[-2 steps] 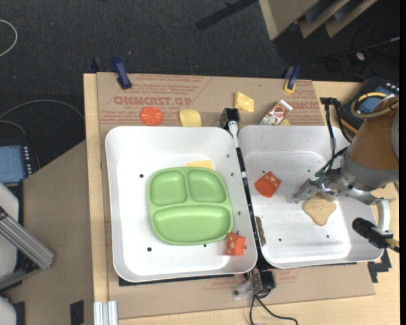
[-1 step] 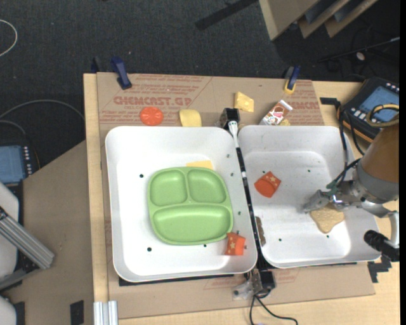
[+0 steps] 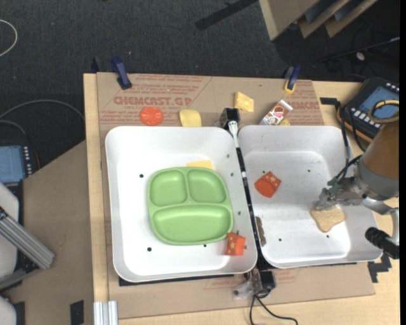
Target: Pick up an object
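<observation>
Dark carpet [image 3: 57, 38] surrounded the brown bench [image 3: 209, 95]; wooden furniture [image 3: 311, 16] (pale, slanted) stood beyond the bench's far right corner.

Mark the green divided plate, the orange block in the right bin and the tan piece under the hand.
green divided plate [image 3: 189, 206]: camera view, on the ridge between its compartments.
orange block [image 3: 267, 185]: camera view, on its top face.
tan piece [image 3: 328, 219]: camera view, on its visible middle.

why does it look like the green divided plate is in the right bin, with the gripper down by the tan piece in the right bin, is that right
Not quite. The camera view shows the green divided plate in the left bin, not the right one. The rest holds: the gripper is down by the tan piece in the right bin.
</observation>
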You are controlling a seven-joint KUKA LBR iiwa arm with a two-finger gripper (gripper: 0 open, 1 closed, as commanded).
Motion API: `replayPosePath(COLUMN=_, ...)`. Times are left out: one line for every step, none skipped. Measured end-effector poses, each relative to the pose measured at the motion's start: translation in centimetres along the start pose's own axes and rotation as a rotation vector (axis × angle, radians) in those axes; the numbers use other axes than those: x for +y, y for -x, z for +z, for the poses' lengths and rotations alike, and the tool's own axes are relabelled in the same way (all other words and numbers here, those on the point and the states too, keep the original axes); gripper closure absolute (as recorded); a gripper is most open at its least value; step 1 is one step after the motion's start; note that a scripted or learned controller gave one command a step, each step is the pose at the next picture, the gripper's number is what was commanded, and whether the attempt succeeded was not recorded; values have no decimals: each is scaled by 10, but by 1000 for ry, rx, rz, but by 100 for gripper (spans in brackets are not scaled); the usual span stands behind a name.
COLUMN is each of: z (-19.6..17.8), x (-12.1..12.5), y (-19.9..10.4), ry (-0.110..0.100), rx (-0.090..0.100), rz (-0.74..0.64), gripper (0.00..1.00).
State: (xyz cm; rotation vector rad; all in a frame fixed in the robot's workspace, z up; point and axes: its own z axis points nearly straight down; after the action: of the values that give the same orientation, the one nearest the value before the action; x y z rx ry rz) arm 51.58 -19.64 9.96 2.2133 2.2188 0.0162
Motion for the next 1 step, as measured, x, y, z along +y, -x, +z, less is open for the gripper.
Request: replayPosePath(z=-47, x=-37, y=-1, ry=-13, rx=-2, rz=4, gripper=100)
